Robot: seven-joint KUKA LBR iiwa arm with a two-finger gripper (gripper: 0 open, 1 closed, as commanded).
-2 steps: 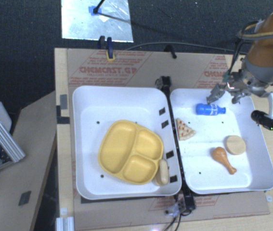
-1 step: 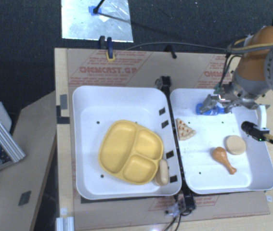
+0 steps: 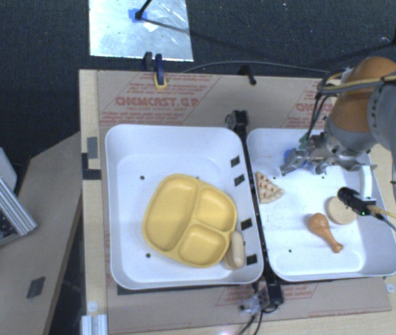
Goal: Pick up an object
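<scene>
Bench, two white bins | gripper (image 3: pixel 297 160) over right bin (image 3: pixel 379 257), finger state can't tell | drumstick (image 3: pixel 323 230) below-right of gripper, apart | likely light, hard, slick plastic; grab the thick end
</scene>
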